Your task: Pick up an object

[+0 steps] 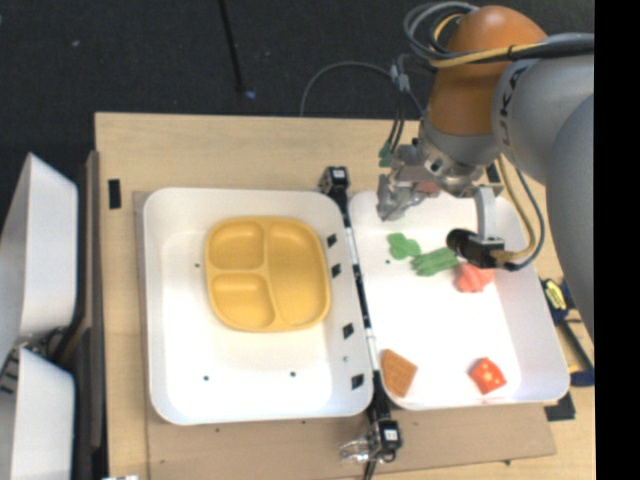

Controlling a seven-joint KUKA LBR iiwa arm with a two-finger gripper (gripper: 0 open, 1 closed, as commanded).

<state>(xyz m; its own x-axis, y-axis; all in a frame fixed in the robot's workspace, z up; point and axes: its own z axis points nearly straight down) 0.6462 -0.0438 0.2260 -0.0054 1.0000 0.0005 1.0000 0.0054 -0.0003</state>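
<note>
We see the end effector (398, 200) above the right bin (440, 368), its grip unreadable, nothing lifted yet.

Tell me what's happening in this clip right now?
A grey arm's gripper hangs over the far end of the right bin, just above a green piece. Nothing shows between its fingers. A pink piece, a red block and an orange wedge lie in that bin; a yellow divided tray sits in the left bin.
</note>
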